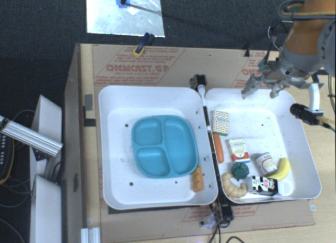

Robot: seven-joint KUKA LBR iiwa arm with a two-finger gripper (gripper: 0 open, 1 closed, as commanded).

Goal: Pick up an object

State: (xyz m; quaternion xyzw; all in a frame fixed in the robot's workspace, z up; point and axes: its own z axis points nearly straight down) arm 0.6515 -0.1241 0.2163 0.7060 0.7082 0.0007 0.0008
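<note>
Pincer is at the upper right, above the far rim of the right bin. Its 2 fingers are spread wide apart with nothing between them. The grey arm with its orange band enters from the right edge.

The right bin holds the candidate objects, all clustered toward its left and near side:
- a patterned packet near the divider, at the far end of the cluster;
- an orange carrot lying along the divider, just below the packet;
- a small box with a red base just right of the carrot;
- a small can, tilted, with a yellow banana touching its right side;
- a dark green round item near the bin's near edge;
- a croissant just below the green item;
- a black and white carton lying flat beside the croissant.

The left bin holds a blue divided plate with 3 compartments, lying flat at centre. A tan, bread-like piece sits just off the plate's near right corner, against the divider.

Both bins rest on a brown sheet covering the table. No object is touching the pincer; all are well apart from it.
</note>
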